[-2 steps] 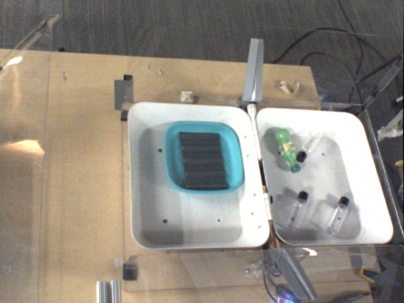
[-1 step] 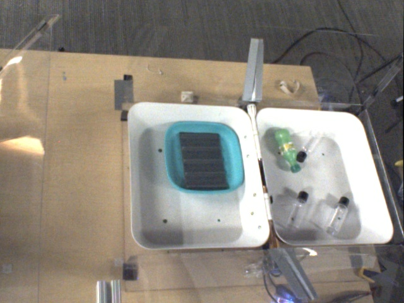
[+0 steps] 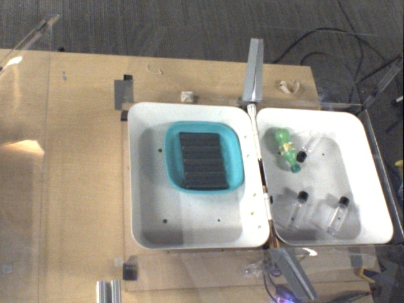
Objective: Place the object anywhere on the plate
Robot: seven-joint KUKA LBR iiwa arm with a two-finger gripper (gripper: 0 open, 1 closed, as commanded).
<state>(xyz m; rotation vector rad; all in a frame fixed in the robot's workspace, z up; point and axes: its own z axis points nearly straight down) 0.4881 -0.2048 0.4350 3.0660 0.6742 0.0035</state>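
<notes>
Fingers: cannot tell how they stand.
Clear bottles (image 3: 297,208): two, black-capped, lower part of the right bin (image 3: 372,169).
Green bottle (image 3: 285,149): right bin's upper left, just beside a third clear bottle (image 3: 309,150).
Plate (image 3: 235,156): teal, middle of the left bin (image 3: 145,194).
Dark ridged block (image 3: 203,161): lying on the plate.

A teal plate (image 3: 204,156) with a dark ribbed centre is seen lying flat in the left bin. A green bottle (image 3: 286,148) is seen lying in the right bin.
</notes>
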